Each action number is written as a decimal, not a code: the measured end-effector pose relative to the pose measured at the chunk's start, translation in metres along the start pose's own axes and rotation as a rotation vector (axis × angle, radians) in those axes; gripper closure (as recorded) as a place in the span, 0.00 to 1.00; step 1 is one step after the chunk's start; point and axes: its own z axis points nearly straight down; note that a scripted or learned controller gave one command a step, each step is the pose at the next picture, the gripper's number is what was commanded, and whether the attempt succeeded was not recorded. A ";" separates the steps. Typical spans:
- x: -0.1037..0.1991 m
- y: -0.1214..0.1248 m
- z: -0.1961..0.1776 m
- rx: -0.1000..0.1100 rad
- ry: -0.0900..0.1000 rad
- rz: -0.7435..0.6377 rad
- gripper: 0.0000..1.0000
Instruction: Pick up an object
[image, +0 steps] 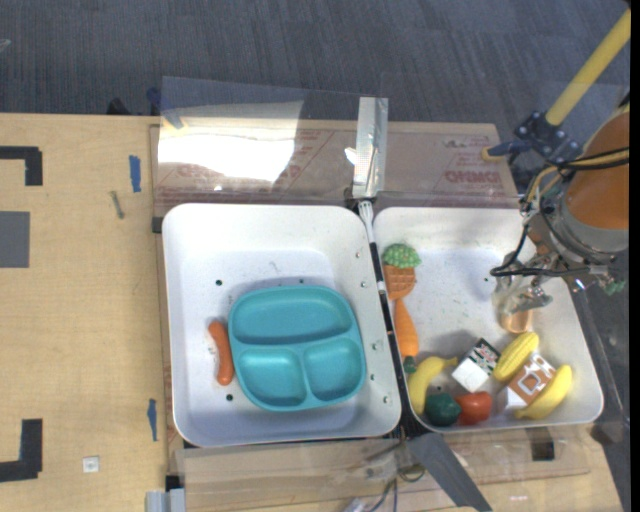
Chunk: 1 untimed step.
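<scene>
My gripper (518, 305) hangs low over the right side of the right bin (450, 218), under the orange-banded wrist (600, 195). Just below and in front of it lies a yellow banana (516, 356), beside an orange-and-white box (533, 378) and a second banana (552, 392). A white block (469, 376), a red tomato (477, 405), a green piece (441, 407) and a yellow fruit (427, 371) crowd the bin's front. A carrot with a green top (400, 272) lies along the left wall. Nothing shows held in the gripper.
The left bin (195, 260) holds a teal divided plate (296, 345) and an orange sausage-shaped toy (221, 352) beside it. A clear panel and a metal post (370, 145) stand behind the bins. Cables hang near the wrist.
</scene>
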 end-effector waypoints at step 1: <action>0.002 -0.001 0.001 -0.001 0.002 0.003 0.00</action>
